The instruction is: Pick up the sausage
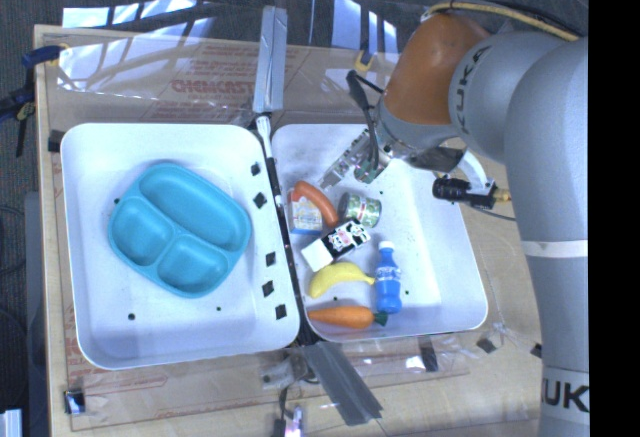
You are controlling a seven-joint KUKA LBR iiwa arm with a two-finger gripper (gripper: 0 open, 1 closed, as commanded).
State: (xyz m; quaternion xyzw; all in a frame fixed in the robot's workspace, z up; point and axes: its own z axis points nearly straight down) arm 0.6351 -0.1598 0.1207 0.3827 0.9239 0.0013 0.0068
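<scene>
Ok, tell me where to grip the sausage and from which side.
Grip the sausage across its curved middle, coming from above with the fingers closing across its width. It lies flat against a small packet near the bin divider, so a sideways approach looks crowded.

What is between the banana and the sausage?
In the camera view, a small black-and-white carton lies between the banana and the sausage, in the right bin.
</scene>
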